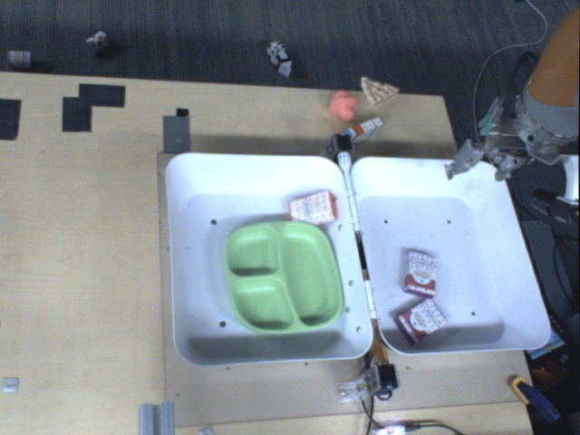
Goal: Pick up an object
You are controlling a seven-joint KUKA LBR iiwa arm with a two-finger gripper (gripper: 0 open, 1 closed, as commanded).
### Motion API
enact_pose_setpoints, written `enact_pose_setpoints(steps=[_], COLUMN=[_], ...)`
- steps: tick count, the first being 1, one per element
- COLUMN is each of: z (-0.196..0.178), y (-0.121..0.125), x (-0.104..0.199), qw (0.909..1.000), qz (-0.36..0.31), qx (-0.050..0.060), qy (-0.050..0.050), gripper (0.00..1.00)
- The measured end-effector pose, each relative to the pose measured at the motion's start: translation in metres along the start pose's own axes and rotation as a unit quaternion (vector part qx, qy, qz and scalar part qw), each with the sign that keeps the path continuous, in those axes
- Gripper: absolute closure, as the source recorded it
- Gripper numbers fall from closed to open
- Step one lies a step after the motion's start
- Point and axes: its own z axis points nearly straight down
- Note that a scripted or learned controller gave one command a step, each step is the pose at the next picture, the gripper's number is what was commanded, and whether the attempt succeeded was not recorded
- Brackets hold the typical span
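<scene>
Jaws spread open, holding nothing, hover above the right bin's far right corner.

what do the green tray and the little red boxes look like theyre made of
Green tray: likely moulded plastic, with one even pale green colour, rounded compartments and a soft sheen. Red boxes: probably printed cardboard or thin carton, with flat faces, sharp edges and red-and-white print; too small to be sure.
</scene>
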Motion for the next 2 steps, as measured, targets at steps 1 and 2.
enact_pose_setpoints(steps=[1,2], z=[0.108,0.107], y=[-0.035,-0.112], x=[0.062,0.082], qw=[1.0,1.0], qz=[-0.001,0.001], qx=[-0.001,-0.001], qy=[0.001,0.0], gripper=[0.0,0.0])
